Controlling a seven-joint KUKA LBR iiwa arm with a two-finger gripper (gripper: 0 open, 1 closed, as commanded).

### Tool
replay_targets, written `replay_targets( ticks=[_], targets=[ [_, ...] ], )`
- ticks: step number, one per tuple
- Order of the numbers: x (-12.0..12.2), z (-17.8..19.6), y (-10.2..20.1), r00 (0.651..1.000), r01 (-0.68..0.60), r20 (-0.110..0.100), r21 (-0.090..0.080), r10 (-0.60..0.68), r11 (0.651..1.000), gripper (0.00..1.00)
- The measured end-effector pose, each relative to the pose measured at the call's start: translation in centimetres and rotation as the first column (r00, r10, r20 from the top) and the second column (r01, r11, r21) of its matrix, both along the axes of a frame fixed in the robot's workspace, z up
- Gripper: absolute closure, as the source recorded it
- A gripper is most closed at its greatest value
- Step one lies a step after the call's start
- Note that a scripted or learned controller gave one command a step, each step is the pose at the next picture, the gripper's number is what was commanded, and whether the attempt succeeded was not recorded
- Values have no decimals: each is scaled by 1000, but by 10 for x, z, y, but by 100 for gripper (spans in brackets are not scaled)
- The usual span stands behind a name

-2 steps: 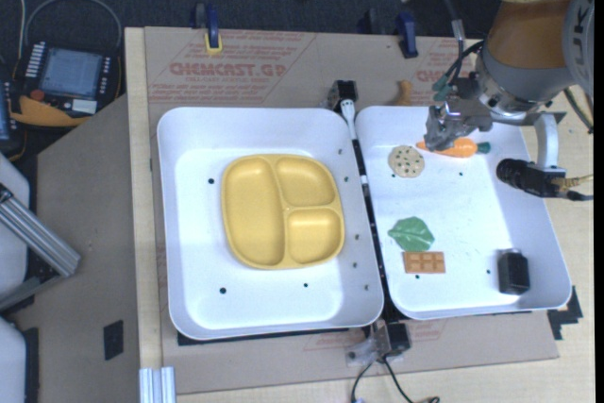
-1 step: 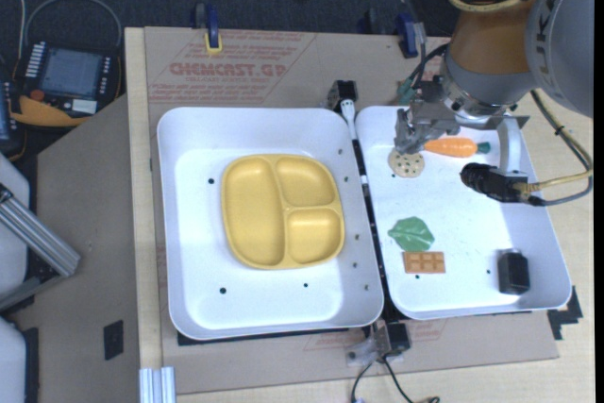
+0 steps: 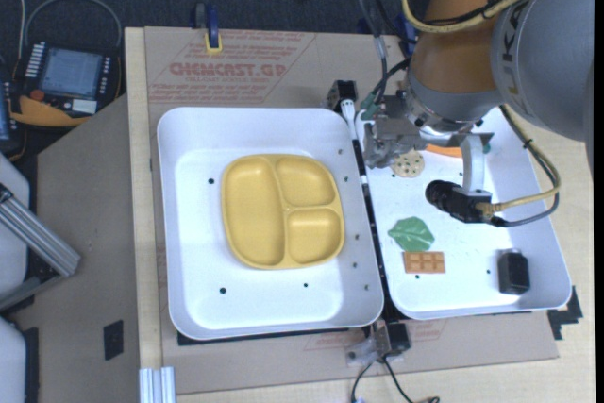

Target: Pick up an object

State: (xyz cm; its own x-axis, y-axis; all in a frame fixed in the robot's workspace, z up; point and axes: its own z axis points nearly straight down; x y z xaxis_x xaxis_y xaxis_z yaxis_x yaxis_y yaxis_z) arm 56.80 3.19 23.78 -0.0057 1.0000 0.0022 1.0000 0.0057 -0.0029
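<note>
The arm (image 3: 491,24) hides most of the orange piece (image 3: 442,149) and the right bin's (image 3: 472,297) far end. The picture's edge cuts the arm off.

Grey handheld pendant (image 3: 66,75) left of bench, blue clamp (image 3: 212,30) on cardboard edge

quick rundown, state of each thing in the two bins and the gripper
yellow divided plate: flat in the left bin, compartments bare
cookie: flat in the right bin, beside the gripper
green leaf: lying flat
waffle: lying flat
black block: resting near the right edge
gripper: low over the right bin
</note>
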Motion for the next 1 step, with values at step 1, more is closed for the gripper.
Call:
replay_targets(
  ticks=[1],
  targets=[
    [-16,-13,50,1000,0,-1,0,0,1000,100]
  ],
)
